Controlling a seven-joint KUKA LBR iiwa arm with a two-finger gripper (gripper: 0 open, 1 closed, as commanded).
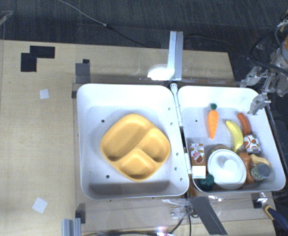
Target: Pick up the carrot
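Small orange plastic carrot with green top [212,122] lies untouched in right white bin [193,100]; tool [260,102] hovers at rim, grip state unclear.

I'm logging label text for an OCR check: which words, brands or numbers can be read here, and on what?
None can be read.
Small carton beside the bowl: red and white print, too blurred to read.
Small can by the banana: red and white pattern, too small to read.
Carrot and yellow plate: no print.
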